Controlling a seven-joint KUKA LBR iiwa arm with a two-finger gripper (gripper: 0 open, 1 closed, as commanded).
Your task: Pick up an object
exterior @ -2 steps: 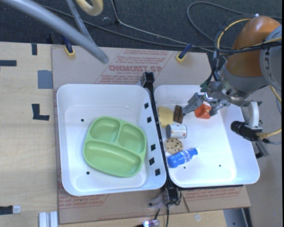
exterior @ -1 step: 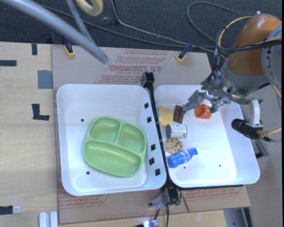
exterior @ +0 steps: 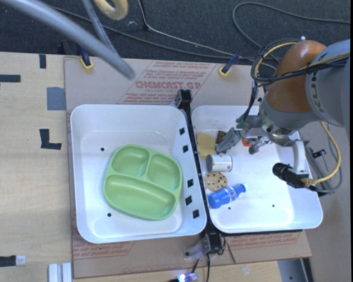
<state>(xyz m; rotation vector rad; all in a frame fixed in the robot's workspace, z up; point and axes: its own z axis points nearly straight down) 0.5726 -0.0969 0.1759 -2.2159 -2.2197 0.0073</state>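
Note:
My gripper point(exterior: 242, 141) hangs over the upper middle of the right bin point(exterior: 282, 213). It is open, and nothing shows between its fingers. Just left of it lie a flat yellow piece point(exterior: 205, 141) and a small brown object point(exterior: 226, 138), which sits close to one fingertip. Below them is a small silver can on its side point(exterior: 219, 163). A round chocolate-chip cookie point(exterior: 214, 181) lies under the can. A blue bottle point(exterior: 226, 195) lies tilted below the cookie. All of these are clustered along the bin's left wall.
The left bin point(exterior: 85, 134) holds a green divided plate point(exterior: 143, 181). A black divider point(exterior: 190, 157) runs between the bins. The arm's orange band point(exterior: 291, 75) and its cables point(exterior: 294, 175) overhang the right bin's right side.

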